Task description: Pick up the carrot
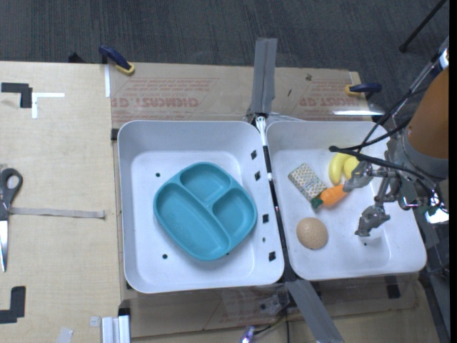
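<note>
Claw (368, 229): low over right bin, right half, fingers pointing down toward the floor; too small and blurred to tell how far apart they stand, nothing seen between them.
Arm (428, 131): comes in from the right edge, orange band showing above the wrist, dark cables running across to the left.
Carrot (330, 196): right bin, mid-floor, lying tilted, orange body with a green tip at lower left; well left of the claw, apart from it.
Banana (341, 167): yellow, just above and right of the carrot, close to touching it.
Sponge (307, 181): speckled block, tilted, just left of the carrot's upper end.
Egg (312, 233): tan, rounded, below the carrot, near the front wall of the bin.
Right bin (400, 259): white, shallow, holds the four things and the claw.
Left bin (136, 213): white, beside the right bin, walls touching at the centre seam.
Plate (206, 210): blue, three compartments, flat in the middle of the left bin.
Scissors (7, 206): on the bench at the far left edge.
</note>
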Action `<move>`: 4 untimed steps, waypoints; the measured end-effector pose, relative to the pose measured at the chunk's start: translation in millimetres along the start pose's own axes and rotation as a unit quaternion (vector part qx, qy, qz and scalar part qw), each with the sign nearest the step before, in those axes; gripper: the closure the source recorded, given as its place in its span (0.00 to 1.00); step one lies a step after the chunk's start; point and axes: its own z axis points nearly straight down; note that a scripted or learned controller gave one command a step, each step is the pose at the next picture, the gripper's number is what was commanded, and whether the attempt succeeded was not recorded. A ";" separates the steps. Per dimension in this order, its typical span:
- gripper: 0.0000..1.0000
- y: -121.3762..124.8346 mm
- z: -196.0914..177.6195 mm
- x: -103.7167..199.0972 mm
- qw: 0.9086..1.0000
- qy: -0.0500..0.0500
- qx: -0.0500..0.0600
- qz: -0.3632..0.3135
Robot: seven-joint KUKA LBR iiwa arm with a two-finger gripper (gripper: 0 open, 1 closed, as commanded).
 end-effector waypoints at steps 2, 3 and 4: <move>0.00 -51.7 133.0 -41.8 0.973 -0.002 0.000 0.232; 1.00 -50.9 122.6 -44.1 0.973 -0.004 0.001 0.229; 1.00 2.0 65.3 -110.5 0.978 -0.002 0.000 0.211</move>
